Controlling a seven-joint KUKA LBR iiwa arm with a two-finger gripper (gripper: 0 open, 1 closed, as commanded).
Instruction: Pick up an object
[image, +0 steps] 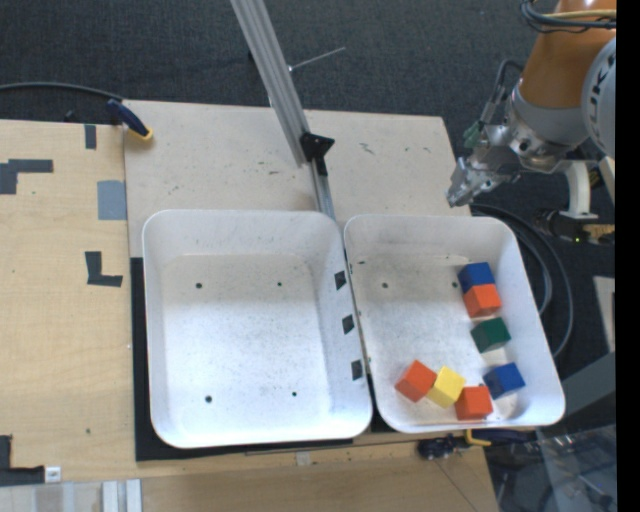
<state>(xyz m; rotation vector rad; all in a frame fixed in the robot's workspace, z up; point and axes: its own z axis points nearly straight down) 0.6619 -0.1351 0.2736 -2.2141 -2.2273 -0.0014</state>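
Observation:
Several small blocks lie in the right bin (395, 235). A blue block (475, 274) touches an orange one (483, 298) by the right wall, with a green block (490, 333) below them. Near the front sit an orange block (415, 381), a yellow block (447, 385), another orange block (473, 401) and a blue block (505, 378). My gripper (468, 184) hangs above the bench just beyond the right bin's far right corner, apart from every block. Nothing shows between its fingers.
The left bin (155, 240) stands beside the right one, sharing a middle wall. A slanted metal rail (285, 90) crosses the bench behind both bins. Black cables (545, 260) run along the right bin's outer side.

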